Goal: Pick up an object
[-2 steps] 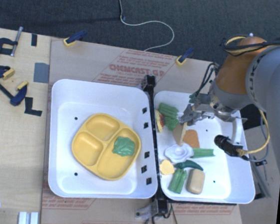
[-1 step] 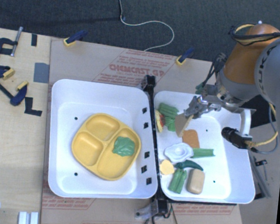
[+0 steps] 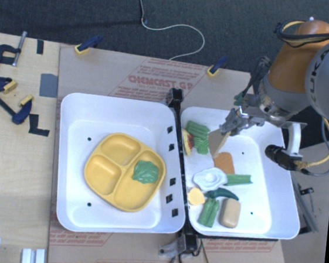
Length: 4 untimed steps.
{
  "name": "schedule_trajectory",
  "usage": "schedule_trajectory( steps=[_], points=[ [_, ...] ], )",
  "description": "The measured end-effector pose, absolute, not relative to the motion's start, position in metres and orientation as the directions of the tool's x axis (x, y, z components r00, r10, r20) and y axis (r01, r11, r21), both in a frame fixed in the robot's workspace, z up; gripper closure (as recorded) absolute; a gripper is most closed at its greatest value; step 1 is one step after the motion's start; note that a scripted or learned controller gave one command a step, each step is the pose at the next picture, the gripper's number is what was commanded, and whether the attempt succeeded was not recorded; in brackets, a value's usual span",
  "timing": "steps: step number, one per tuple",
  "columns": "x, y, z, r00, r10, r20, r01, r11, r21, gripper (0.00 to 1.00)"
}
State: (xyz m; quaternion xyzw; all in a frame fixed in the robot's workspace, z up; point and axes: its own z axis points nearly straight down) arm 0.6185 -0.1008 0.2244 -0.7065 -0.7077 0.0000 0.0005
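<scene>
The gripper [image 3: 231, 125] hangs over the upper part of the right bin [image 3: 272, 225], its two fingers slightly apart and pointing down toward the lower left. Between the fingertips sits the top of a tan wedge [image 3: 217, 143], so the gripper is clamped on that piece. The wedge is long and narrow; its long axis runs from the fingertips at its upper right down to a blunt tip at the lower left, tilted only a little off vertical in the camera view.

Taking the wedge as the landmark: a green ridged piece [image 3: 198, 130] lies just to its left, touching or nearly touching it, with a small red and yellow piece [image 3: 186, 141] further left against the bin wall. Just below the wedge tip rests an orange slab [image 3: 225, 162]. Further below lie a white fried egg [image 3: 209, 178], a green bean [image 3: 238, 179], a dark green curved piece [image 3: 223, 193], a yellow disc [image 3: 196, 197], a green stick [image 3: 209, 212] and a tan block [image 3: 230, 212].

Well to the left of the wedge, the left bin [image 3: 65, 199] holds a yellow divided plate [image 3: 112, 178] with a green leaf [image 3: 146, 172] on it.
</scene>
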Motion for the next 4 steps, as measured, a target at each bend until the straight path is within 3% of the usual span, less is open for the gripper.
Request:
schedule_trajectory(
  steps=[2, 3, 4],
  points=[
    [0.56, -0.023, 0.228, -0.005, 1.0, 0.001, 1.0, 0.005, -0.004, 1.0],
    [0.534, 0.009, 0.223, 0.003, 1.0, -0.008, 1.0, -0.003, 0.025, 1.0],
    [0.506, 0.047, 0.231, -0.004, 1.0, 0.0, 1.0, 0.004, -0.003, 1.0]
  ],
)
